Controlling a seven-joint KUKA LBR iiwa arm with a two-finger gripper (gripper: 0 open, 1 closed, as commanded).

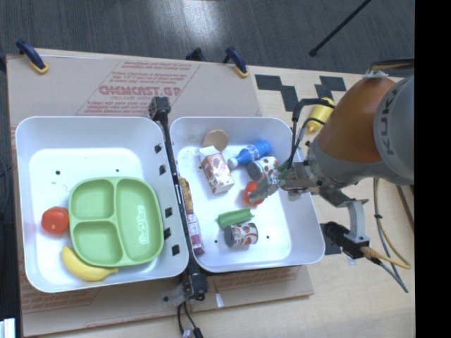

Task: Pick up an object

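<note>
The right bin (303, 224) holds several small items. A white and red carton (216, 172) lies left of centre, with a tan round piece (216, 139) behind it. A blue bottle (252, 152) and a patterned cup (267, 165) lie at the back right. A small red object (253, 193) sits mid-bin, right against the tip of my gripper (263, 186), which hangs low over the bin's right half. A green vegetable (234, 217) and a small can (242, 235) lie nearer the front.
The left bin (42, 136) holds a green divided plate (116, 220), a red tomato (55, 220) and a banana (84, 265). A black divider (173, 182) runs between the bins. My arm's orange band (359, 122) hangs over the right rim.
</note>
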